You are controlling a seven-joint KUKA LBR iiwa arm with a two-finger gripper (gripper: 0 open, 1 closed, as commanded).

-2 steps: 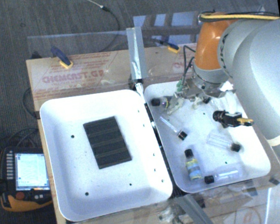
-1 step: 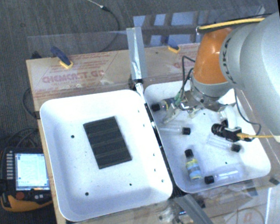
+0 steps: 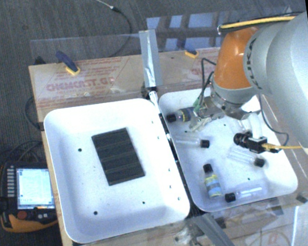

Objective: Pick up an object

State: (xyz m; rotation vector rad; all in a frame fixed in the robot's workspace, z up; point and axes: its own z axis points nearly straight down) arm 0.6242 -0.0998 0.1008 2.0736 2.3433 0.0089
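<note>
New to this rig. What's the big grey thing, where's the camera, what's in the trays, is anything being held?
The big grey shape with the orange band is a robot arm reaching in from the right. The one camera is fixed above the bench and looks down at a slant.

On the bench sit two shallow white bins side by side. The left bin has a dark ribbed rectangular pad lying flat in it. The right bin holds several small clear vials with black caps, for example one vial near the front and another vial lying at the front edge.

The arm's grasping end, the pincer, is low over the back of the right bin, next to a small bottle. It is too small and cluttered there to tell whether anything is gripped.
</note>
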